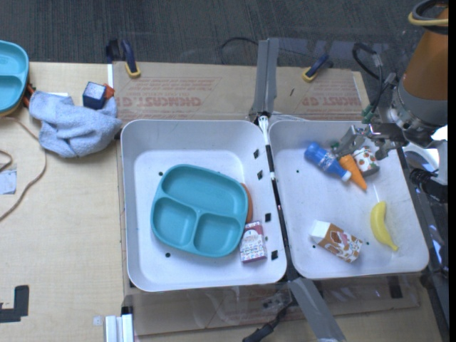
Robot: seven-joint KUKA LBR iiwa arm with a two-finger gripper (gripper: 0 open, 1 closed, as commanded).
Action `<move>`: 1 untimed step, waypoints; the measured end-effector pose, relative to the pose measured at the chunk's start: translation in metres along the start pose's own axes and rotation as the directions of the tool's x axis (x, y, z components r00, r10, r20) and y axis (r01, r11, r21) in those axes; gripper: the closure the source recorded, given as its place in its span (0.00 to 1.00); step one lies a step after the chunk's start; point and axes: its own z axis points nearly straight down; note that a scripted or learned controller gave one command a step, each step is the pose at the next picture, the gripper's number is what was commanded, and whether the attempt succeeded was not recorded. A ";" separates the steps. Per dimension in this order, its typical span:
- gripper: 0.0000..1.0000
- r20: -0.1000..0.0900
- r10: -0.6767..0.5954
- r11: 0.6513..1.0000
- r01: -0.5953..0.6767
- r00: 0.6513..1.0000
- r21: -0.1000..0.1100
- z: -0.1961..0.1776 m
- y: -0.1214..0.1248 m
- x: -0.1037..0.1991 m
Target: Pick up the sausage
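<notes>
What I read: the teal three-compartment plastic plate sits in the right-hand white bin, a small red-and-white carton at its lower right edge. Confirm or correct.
Wrong bin. The camera view shows the teal three-compartment plastic plate in the left-hand white bin, the small red-and-white carton at its lower right edge.

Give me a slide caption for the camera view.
Arm's hand hovers over blue bottle and carrot in the right bin.

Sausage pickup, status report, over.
Gripper over right bin, beside blue bottle and carrot. Sausage possibly brown sliver under teal plate, left bin. Plate covers it.
</notes>
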 end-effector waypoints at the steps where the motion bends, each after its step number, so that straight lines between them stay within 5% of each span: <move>1: 0.00 0.000 0.013 1.000 -0.013 1.000 -0.001 0.161 -0.075 0.009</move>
